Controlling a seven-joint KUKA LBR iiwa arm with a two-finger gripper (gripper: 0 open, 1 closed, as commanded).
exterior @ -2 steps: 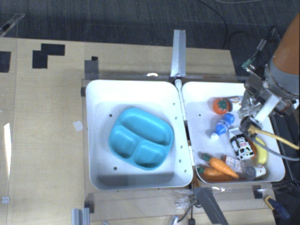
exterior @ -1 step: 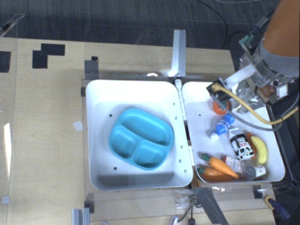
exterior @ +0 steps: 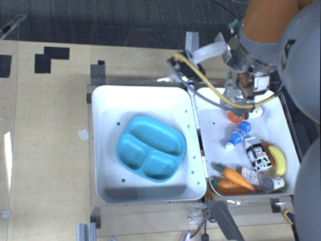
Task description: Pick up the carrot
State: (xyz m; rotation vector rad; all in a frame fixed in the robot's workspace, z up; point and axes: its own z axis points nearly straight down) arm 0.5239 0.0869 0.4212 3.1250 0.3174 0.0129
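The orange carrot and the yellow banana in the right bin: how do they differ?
The orange carrot is straight and tapers to a point; the yellow banana is curved with blunt, dark ends. The carrot lies almost crosswise along the near edge of the white right bin, while the banana runs nearly lengthwise by the bin's right wall. Both lie flat among other small items, away from the robot's hand.

Orange carrot [exterior: 237,178] flat, right bin's near edge
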